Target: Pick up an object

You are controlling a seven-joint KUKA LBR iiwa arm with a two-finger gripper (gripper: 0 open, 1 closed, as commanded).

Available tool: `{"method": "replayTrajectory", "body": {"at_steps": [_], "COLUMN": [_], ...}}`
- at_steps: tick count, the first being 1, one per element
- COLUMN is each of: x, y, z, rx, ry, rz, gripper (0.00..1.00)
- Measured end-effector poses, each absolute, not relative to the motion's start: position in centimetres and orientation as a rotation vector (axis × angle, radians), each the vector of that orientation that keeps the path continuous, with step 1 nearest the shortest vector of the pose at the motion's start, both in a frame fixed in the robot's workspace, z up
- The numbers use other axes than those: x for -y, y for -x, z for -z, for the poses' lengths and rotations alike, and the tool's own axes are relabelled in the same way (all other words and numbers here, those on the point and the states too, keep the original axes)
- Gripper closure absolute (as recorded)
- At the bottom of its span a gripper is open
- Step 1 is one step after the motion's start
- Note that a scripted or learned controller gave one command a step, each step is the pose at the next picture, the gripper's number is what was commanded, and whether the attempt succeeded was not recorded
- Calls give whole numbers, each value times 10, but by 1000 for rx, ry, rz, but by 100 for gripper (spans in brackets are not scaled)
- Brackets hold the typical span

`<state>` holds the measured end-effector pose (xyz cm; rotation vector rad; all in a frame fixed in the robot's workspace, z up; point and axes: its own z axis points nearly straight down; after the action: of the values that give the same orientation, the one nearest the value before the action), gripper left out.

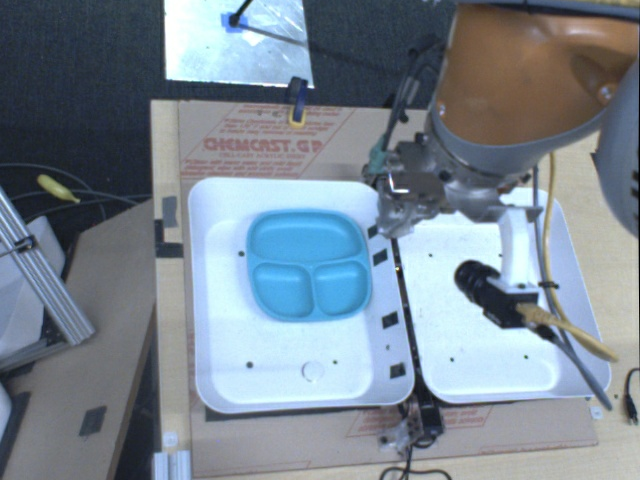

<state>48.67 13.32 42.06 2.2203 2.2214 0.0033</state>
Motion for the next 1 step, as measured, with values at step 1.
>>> {"method": "replayTrajectory", "body": {"at_steps": [1], "x": [-142], "y": [-487], "z": [-414], "rx": [-2225], "ry": [-2217], "rz": [-3], "gripper": [100]}}
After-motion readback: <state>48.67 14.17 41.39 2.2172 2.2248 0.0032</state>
